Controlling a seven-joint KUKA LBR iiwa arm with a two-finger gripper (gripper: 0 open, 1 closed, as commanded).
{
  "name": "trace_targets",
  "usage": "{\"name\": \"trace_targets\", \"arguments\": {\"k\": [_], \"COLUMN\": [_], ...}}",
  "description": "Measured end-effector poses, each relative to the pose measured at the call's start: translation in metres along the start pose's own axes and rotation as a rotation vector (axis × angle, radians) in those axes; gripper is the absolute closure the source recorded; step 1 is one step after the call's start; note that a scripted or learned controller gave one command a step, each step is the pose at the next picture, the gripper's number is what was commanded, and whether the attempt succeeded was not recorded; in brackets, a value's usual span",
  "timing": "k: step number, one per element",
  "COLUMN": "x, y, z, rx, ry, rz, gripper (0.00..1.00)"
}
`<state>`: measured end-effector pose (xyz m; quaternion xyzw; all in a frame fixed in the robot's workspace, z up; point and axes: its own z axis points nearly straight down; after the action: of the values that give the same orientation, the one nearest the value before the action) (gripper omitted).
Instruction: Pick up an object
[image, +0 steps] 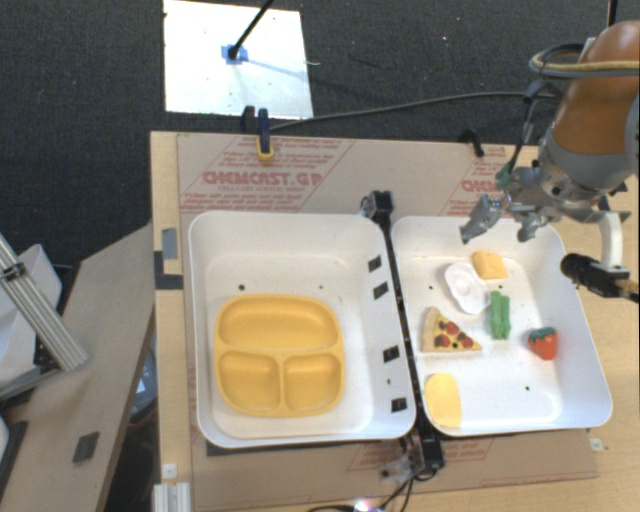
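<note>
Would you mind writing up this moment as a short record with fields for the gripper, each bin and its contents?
gripper: open, holding nothing, above the far edge of the right bin
left bin: holds a yellow divided plate
right bin: holds toy food
near gripper: orange-yellow piece, beside a white piece
middle: pizza slice, green piece
right side: red strawberry
near edge: pale yellow piece

glossy yellow plastic tray (280, 365), matt white bins (300, 240)
</note>
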<state>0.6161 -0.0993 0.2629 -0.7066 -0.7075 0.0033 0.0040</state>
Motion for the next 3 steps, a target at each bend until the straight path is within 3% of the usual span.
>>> {"name": "trace_targets", "arguments": {"k": [1,3], "x": [0.000,0.009], "y": [0.002,0.000], "z": [-0.007,0.116], "rx": [-0.012,-0.007], "ry": [-0.001,-0.001], "rz": [-0.002,0.000], "gripper": [0.00,0.00]}}
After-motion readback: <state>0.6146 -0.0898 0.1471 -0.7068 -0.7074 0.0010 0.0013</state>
